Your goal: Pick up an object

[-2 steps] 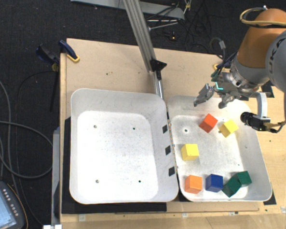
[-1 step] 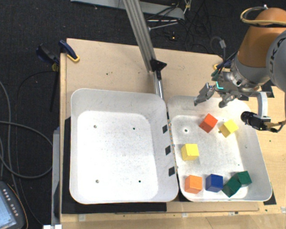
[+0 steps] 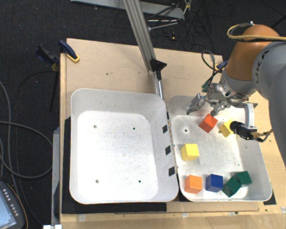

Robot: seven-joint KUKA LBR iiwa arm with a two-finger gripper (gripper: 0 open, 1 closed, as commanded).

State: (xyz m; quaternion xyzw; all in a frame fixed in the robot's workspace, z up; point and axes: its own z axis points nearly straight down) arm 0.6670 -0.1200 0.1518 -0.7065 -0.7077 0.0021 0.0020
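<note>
While the arm leans in from the right, the pincer (image 3: pixel 207 107) hangs over the far end of the right bin (image 3: pixel 256 162). Its two fingers look spread apart, and nothing sits between them. An orange-red block (image 3: pixel 208 123) lies tilted just below the pincer, very near its tips. A small yellow piece (image 3: pixel 224 129) lies just beside that block. Other blocks wait farther down: a yellow block (image 3: pixel 190 152), an orange block (image 3: pixel 193 183), a blue block (image 3: pixel 214 183) and two green blocks (image 3: pixel 237 182). To do this well, I think the pincer should line up over the orange-red block, go straight down, and squeeze its flat sides, not its corners.
</note>
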